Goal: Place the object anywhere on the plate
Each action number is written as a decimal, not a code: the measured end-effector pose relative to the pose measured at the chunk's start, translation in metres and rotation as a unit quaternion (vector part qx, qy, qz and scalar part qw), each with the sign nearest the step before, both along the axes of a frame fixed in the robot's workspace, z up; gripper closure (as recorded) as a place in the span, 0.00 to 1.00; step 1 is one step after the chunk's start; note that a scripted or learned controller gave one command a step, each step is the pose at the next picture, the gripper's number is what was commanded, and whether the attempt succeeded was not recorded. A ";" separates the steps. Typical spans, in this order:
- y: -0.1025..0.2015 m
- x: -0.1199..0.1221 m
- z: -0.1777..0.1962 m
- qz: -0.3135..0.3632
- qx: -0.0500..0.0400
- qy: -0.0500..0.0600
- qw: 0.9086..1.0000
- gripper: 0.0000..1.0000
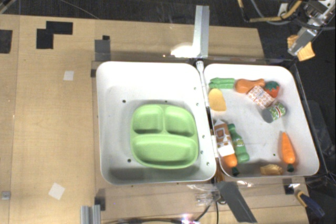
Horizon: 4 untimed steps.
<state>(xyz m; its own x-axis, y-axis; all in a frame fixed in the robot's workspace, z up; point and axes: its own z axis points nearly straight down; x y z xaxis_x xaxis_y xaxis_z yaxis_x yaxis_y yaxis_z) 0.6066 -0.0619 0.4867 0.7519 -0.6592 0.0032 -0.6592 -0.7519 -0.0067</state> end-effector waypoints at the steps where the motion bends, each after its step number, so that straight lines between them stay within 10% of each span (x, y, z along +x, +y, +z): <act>1: -0.058 -0.036 -0.185 0.035 0.001 0.005 0.999 1.00; 2: -0.055 0.012 -0.270 -0.006 0.001 0.005 1.000 1.00; 3: -0.088 -0.070 -0.190 0.075 -0.003 -0.001 0.997 1.00; 4: -0.081 -0.008 -0.268 0.117 0.001 0.004 0.993 1.00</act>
